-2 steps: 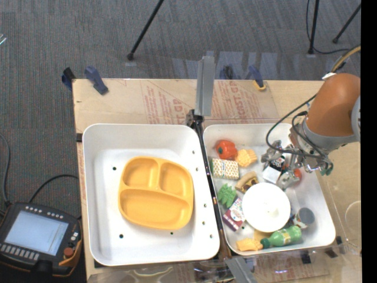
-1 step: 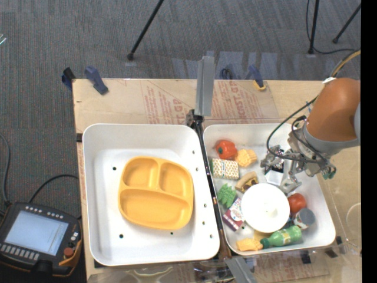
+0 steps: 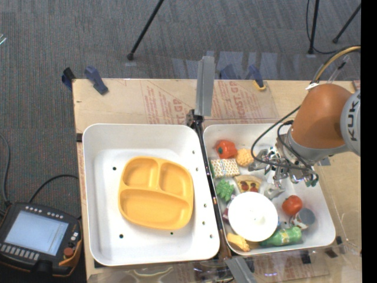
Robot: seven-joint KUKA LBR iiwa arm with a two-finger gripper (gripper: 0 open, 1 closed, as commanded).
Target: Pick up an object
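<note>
The right bin (image 3: 327,217) holds a heap of toy food. A white round plate (image 3: 253,216) lies near its front. Around it are a red tomato (image 3: 225,148), a yellow bumpy piece (image 3: 244,156), a checkered cracker (image 3: 225,168), a green broccoli piece (image 3: 224,190), a sandwich-like piece (image 3: 248,184), a second red tomato (image 3: 291,204), a green bottle (image 3: 284,236) and a yellow piece (image 3: 238,241). My gripper (image 3: 275,184) hangs low over the middle of this bin, just above the plate's far right edge, under the orange band (image 3: 318,117).
The left bin (image 3: 94,158) holds a yellow divided tray (image 3: 156,192). A grey upright post (image 3: 205,90) stands behind the seam between the bins. A teach pendant (image 3: 38,234) lies off the bench at lower left. Tripod legs cross the floor behind.
</note>
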